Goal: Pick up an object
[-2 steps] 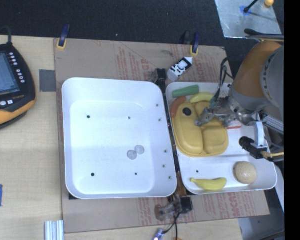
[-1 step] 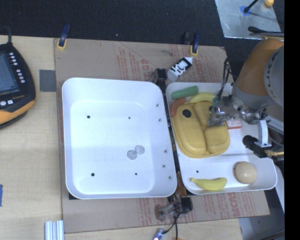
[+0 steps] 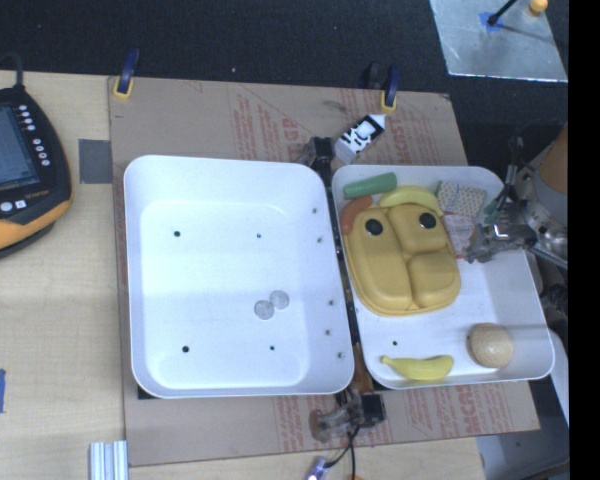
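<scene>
Objects for picking are all lying in the right-hand shallow white bin (image 3: 525, 363). Largest among them is a yellow moulded plastic tray with two dark round spots (image 3: 404, 258), sitting in the middle of that bin. A green stick-shaped piece (image 3: 369, 184) is lying at the bin's far-left corner, with a small orange-red piece (image 3: 352, 211) just beside it, touching the yellow tray's left edge. A yellow plastic banana (image 3: 417, 367) is resting along the near wall, and a round beige ball (image 3: 491, 346) is sitting near it to the right. A speckled, pale patterned pad (image 3: 461, 201) is lying by the far wall, just right of the yellow tray.

The metal pincer (image 3: 492, 234) is hanging over the right part of this bin, near the speckled pad and the tray's right edge; whether it is released or clenched cannot be told, and nothing is visibly sitting between its tips.

The left-hand shallow white bin (image 3: 150, 268) is holding two small grey round discs (image 3: 271, 305), touching each other. Both bins are sitting on a brown cardboard sheet (image 3: 230, 118) on the light wooden counter (image 3: 40, 368). A black and orange handheld control pendant with a screen (image 3: 15, 168) is lying at the counter's left edge.
</scene>
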Controlling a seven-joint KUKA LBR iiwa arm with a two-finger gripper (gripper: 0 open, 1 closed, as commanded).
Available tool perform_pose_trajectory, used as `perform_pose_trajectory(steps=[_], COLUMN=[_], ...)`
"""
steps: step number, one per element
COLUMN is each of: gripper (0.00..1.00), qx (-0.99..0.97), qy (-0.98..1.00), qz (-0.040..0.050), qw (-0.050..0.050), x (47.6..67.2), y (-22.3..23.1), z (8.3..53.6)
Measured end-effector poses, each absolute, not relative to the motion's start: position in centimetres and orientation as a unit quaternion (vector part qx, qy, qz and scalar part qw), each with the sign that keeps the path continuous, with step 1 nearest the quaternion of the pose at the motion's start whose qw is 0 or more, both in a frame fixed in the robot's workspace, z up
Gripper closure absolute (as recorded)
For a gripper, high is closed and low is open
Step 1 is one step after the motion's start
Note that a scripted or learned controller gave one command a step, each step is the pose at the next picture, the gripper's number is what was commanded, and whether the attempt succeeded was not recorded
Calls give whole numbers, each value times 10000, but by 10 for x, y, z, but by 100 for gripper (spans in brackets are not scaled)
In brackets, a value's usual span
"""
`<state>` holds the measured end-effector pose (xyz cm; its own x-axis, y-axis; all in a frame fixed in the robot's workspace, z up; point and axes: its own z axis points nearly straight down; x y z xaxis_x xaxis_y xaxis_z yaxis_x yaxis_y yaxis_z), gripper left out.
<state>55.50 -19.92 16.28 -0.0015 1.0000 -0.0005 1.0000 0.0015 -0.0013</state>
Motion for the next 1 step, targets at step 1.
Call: perform_pose_trajectory(steps=[1], gripper=[0], qx=[-7062], qy=[-7080], qz=[7], qw=[11], x=[555], y=[-198], z=[162])
